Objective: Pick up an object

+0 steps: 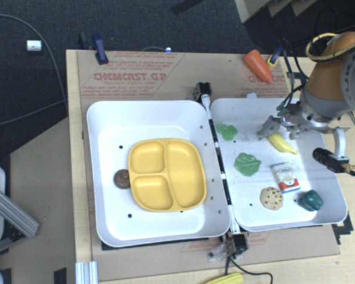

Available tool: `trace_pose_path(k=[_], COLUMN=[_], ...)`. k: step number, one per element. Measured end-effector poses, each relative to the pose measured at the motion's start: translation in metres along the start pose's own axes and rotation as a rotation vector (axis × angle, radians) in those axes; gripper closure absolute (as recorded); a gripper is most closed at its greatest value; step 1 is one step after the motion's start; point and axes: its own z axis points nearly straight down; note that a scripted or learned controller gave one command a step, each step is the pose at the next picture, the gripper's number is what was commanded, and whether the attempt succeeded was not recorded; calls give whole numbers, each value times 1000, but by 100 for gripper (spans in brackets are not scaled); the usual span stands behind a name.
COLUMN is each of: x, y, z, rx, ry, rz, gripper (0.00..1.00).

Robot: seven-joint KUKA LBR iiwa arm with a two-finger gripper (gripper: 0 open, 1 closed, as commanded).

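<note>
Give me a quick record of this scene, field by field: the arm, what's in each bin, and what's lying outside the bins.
arm: reaches in from the right, gripper low over the right bin
nearest item to gripper: banana, just beside it
right bin contents: banana, two green leafy pieces, cookie, small red and white packet, dark green piece
left bin contents: yellow divided tray, brown disc at its left edge
outside the bins: carrot on the bench
grasp: nothing seen between the fingers
</note>
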Motion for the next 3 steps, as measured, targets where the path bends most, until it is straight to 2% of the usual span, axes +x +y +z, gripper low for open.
trace_pose_path(k=[1,2,3], x=[0,0,-28], y=[1,1,11], z=[-11,-11,25], rx=[-4,-4,0], ry=[-2,-2,-1], rz=[-1,-1,0], gripper=[100,0,0])
